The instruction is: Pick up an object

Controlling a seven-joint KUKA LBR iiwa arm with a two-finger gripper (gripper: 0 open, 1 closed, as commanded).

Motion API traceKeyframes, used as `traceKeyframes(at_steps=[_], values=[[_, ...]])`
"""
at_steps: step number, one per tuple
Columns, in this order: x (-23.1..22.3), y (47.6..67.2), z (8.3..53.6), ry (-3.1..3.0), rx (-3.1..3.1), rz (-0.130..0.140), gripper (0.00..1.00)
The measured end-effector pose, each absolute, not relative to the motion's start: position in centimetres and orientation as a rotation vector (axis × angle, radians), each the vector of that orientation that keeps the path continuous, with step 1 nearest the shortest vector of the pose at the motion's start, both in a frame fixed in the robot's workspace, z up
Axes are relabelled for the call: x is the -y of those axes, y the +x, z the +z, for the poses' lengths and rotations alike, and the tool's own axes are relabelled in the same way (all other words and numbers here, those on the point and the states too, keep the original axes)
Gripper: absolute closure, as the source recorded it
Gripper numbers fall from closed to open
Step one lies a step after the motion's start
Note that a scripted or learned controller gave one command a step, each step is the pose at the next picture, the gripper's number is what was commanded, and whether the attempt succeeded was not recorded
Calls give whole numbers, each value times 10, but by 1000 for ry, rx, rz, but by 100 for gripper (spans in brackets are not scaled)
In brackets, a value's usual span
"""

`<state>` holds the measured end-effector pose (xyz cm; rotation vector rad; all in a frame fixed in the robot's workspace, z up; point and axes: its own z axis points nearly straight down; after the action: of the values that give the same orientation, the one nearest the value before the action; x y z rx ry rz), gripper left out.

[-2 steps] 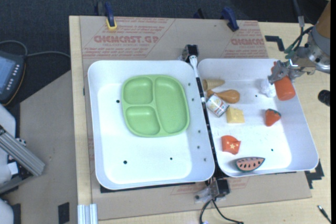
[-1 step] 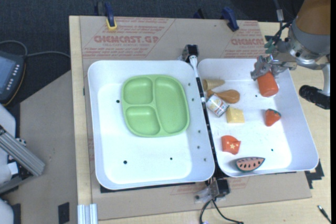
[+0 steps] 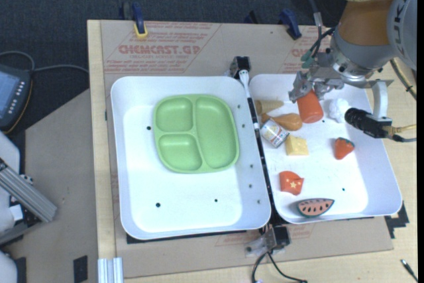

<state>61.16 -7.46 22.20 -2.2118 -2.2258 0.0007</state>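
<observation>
Lifting an orange cylinder (image 3: 309, 107) at the right bin's (image 3: 381, 175) twelve o'clock, the gripper (image 3: 310, 91) appeared clamped on it.

You could have lost it: only its top sat between the fingers, so a swing might have shaken it loose onto the food below. You had one arm, two bins, one green tray (image 3: 196, 132) in the left bin (image 3: 132, 162), and about seven loose items, including one watermelon slice (image 3: 315, 207) at six o'clock.
</observation>
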Motion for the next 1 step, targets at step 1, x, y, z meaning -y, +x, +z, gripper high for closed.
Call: traceKeyframes(at_steps=[1], values=[[11, 613, 229, -2213, 2229, -3, 100]])
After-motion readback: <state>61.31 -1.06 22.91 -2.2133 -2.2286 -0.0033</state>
